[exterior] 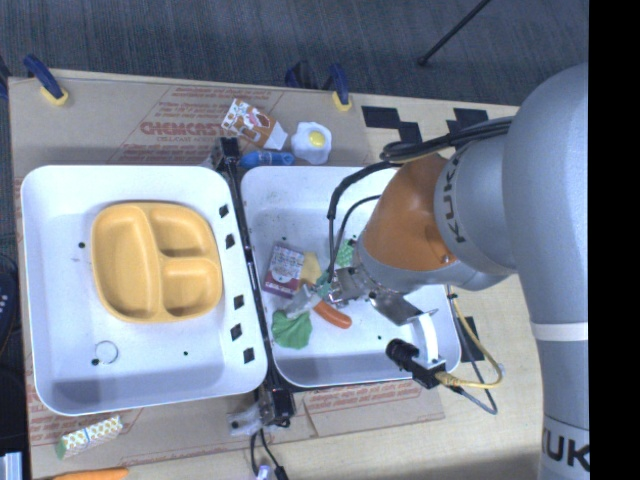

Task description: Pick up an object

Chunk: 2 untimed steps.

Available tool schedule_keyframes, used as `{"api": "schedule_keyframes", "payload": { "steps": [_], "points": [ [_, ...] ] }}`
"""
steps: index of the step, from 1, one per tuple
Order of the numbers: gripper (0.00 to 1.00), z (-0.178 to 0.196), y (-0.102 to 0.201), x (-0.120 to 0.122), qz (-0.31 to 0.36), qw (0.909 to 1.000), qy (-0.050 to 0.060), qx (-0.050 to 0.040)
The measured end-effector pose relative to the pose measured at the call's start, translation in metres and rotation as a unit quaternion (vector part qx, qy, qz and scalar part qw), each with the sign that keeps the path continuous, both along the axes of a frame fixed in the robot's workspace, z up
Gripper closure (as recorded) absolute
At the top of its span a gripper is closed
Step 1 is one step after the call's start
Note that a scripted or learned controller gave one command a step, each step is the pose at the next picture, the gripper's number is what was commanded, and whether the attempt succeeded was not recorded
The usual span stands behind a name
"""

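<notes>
Jaws (338, 290) of the grey arm (520, 198) sit low in the right bin (300, 363), down among the small things at its middle; whether they are spread or pressed together cannot be told, since the wrist and its orange band (405, 223) hide most of them. Just beside them lies an orange carrot-like piece (334, 316), touching or nearly touching the tip of the tool. A green leafy piece (292, 329) lies next to the carrot on its left, toward the bin's near wall. A small packet with red and white print (285, 269) rests above the green piece, and a pale yellow piece (312, 266) lies at the packet's right edge. A bit of green (345, 253) peeks out close under the wrist. Black cable loops over the wrist and a black fitting (408, 356) hangs above the bin's near right corner.

The left bin (50, 268) holds a yellow divided tray (155, 260), lying flat with its three compartments bare, and a small clear ring (105, 351) near the bin's near left corner.

Outside the bins, on the table (120, 108), stand a printed carton (245, 121), a blue thing (265, 158) and a white and yellow egg-like toy (312, 142) along the far side. A wrapped sweet (88, 435) lies by the near left corner
</notes>
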State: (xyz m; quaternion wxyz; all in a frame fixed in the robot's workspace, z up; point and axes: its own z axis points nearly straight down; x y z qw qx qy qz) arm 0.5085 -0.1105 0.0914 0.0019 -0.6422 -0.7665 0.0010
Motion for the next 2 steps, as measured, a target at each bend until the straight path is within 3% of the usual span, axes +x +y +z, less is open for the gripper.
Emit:
{"api": "schedule_keyframes", "payload": {
  "steps": [1, 2],
  "points": [
    [1.0, 0.01, 0.0, 0.001, 0.003, 1.0, 0.001, 0.0007],
    [1.0, 0.108, 0.023, -0.015, 0.121, 0.9927, -0.001, 0.0002]
  ]
}}
